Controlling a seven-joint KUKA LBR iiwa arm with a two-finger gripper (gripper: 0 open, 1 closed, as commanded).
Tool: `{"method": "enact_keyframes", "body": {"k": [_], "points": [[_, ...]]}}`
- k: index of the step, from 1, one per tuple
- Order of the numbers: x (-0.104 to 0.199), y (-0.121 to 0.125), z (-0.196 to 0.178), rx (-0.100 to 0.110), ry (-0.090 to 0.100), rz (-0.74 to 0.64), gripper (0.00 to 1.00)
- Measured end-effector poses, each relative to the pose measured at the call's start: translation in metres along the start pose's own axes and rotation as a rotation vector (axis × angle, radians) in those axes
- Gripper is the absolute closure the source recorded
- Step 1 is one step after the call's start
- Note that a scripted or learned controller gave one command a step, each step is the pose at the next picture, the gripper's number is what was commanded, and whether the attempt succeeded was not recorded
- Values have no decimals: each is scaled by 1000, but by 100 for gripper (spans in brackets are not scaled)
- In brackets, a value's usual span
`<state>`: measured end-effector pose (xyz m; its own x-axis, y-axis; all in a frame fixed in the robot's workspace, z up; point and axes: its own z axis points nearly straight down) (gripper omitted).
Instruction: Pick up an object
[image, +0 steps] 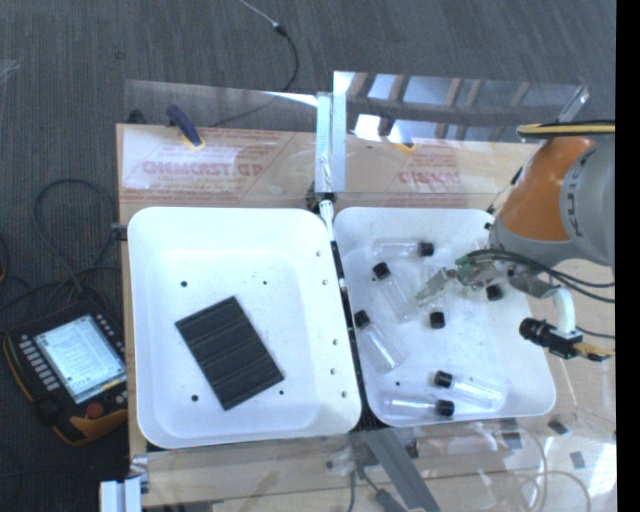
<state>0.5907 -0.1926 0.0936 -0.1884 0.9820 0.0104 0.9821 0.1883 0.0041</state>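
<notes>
Camera view looks down at a slant on the bench (230, 165), where two shallow white bins sit side by side. At nine o'clock, the left bin (150, 260) holds a dark ribbed slab (228, 351) lying flat and skewed. At three o'clock, the right bin (520, 395) holds clear vials with black caps scattered about: one (403, 247) near twelve o'clock of that bin, two (462, 385) close together near six o'clock. The grey and orange arm (560, 205) reaches in from three o'clock, and its hand (445, 283) hangs low over the right bin's middle among the vials; whether it is clenched or released cannot be told. A tablet pendant (70, 365) lies on the floor at eight o'clock.
</notes>
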Motion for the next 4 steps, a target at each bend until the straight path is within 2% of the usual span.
{"method": "enact_keyframes", "body": {"k": [1,2,3,4], "points": [[13,-38,2,-11,-19,32,0],[43,-11,3,-9,-19,-6,0],[58,-51,3,-12,-21,-139,0],[15,44,4,-7,-18,-302,0]]}}
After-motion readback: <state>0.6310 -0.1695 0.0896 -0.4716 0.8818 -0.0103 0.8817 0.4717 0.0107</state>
